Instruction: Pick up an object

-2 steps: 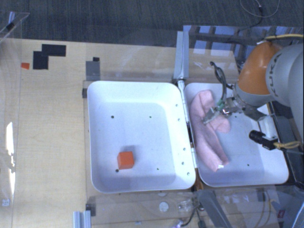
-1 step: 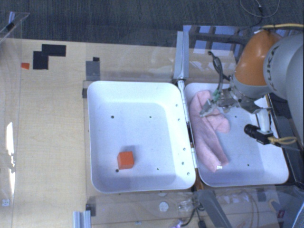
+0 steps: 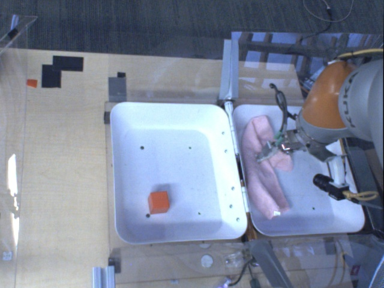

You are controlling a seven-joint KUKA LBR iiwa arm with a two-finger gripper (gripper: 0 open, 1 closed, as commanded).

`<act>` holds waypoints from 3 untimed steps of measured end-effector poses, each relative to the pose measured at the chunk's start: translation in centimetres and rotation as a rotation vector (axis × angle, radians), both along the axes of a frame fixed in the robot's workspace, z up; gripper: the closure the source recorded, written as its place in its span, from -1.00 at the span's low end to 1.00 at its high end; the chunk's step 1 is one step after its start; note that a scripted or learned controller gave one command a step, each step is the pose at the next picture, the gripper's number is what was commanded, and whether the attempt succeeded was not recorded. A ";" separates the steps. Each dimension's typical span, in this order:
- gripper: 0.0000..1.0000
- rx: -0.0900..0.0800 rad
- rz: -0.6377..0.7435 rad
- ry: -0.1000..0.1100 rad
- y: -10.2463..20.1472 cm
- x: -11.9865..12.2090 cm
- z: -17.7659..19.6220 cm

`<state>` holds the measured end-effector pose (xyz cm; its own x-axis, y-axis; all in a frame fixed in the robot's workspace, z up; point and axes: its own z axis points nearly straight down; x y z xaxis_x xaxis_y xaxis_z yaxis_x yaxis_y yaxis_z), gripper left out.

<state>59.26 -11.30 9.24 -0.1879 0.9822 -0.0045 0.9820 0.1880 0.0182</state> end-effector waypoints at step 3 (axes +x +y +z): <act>1.00 0.002 -0.178 0.008 2.3 7.8 11.7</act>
